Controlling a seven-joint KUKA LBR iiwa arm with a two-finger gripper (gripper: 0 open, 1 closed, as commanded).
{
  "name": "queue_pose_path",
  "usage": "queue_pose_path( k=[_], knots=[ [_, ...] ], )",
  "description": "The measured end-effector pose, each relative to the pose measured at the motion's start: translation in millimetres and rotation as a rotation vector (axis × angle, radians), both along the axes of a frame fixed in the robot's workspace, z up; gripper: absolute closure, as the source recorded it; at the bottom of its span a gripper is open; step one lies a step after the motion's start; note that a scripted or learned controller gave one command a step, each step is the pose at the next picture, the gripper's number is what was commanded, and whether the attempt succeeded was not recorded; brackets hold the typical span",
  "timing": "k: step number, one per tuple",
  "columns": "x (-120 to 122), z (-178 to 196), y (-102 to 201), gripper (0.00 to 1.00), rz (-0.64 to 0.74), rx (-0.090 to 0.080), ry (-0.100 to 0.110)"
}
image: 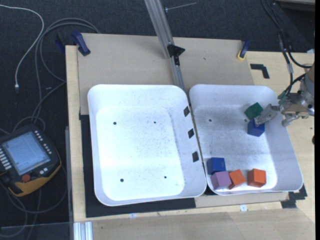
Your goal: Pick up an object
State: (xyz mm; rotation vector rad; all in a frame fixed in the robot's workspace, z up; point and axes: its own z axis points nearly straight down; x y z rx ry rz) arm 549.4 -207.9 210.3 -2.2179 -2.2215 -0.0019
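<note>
- The pincer (263, 117) reaches in from the right, low over the right bin (283, 149). I cannot tell if it is spread or pressed together.
- It sits just beside a green block (253, 109) and a blue block (256, 129), near the bin's top right part.
- No block can be seen between its tips, so I do not think it holds one.
- More blocks lie in a row at the bin's bottom edge: a blue cube (216, 164), a purple cube (220, 180), an orange cube (237, 178) and an orange-red cube (257, 177).
- The blocks look small, hard and light. They should not squash or break.
- Flat sides are the best place to pinch, one tip on each side.
- The left bin (100, 104) sits on the table (125, 59) too.
</note>
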Motion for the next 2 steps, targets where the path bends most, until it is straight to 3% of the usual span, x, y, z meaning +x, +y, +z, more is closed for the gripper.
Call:
queue_pose_path(
  k=[1, 2],
  knots=[
    [-24, -115, -10, 0.0, -0.003, 0.002, 0.008],
    [31, -110, -9, 0.0, 0.002, -0.004, -0.007]
  ],
)
